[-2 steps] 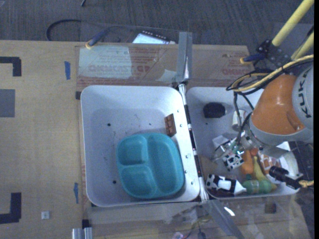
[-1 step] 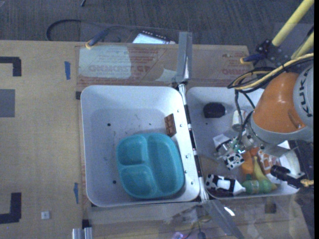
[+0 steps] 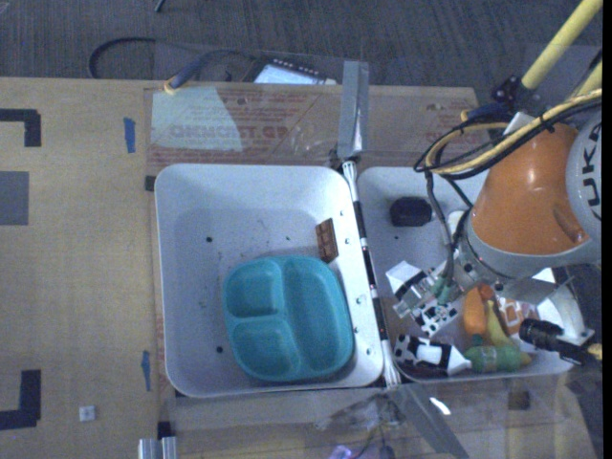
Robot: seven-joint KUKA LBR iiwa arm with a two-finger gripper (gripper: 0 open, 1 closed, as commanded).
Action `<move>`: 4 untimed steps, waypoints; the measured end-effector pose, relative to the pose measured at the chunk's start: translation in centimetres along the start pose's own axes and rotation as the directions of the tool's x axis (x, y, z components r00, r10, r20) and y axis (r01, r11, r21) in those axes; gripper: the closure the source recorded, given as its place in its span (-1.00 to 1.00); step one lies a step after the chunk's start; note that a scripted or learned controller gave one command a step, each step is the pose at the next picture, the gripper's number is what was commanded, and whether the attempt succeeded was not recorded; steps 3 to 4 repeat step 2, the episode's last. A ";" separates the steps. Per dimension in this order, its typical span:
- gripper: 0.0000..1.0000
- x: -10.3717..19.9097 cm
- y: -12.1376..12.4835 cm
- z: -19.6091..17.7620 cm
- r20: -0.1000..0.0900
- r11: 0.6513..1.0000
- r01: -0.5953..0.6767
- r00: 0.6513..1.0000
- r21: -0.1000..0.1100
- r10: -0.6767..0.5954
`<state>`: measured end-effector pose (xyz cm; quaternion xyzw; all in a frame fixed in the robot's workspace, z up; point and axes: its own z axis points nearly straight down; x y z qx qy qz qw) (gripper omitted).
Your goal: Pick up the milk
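The arm [image 3: 531,199] reaches in from the right, bent low over the right bin [image 3: 378,194]. Its gripper [image 3: 427,299] hangs just above the cow-patterned milk [image 3: 430,354]; fingers' spread — cannot tell.

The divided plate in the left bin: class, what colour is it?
Teal, a blue-green: the divided plate shows best in the camera view, lying in the left bin.
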<state>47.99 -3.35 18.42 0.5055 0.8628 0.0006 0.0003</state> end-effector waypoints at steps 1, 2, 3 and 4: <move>1.00 2.5 2.8 -4.4 0.001 1.000 -0.009 1.000 0.000 0.009; 1.00 3.7 2.6 -7.4 0.002 0.957 -0.291 0.957 -0.001 0.291; 1.00 3.7 2.6 -7.4 0.002 0.957 -0.291 0.957 -0.001 0.291; 1.00 3.7 2.6 -7.4 0.002 0.957 -0.291 0.957 -0.001 0.291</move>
